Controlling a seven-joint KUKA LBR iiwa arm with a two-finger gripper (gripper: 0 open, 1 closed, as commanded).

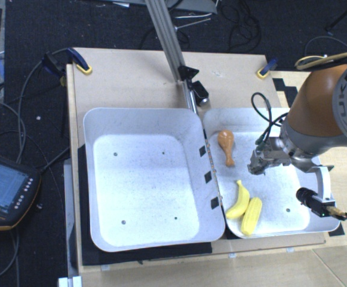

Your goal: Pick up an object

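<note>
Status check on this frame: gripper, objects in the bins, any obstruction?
Gripper above right bin, nothing seen between fingers. Drumstick, banana, corn cob lie free. No obstruction.

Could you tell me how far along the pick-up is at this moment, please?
Done: the arm has reached over the right bin, with the tool above its floor. In hand: nothing shows between the tool's tips. Left: the drumstick, banana and corn cob all lie on the bin floor, so a grasp and lift remain.

Only part of a brand reads — the letters "KU" on the grey arm (345,109), up and right of the claw (258,165)
</note>
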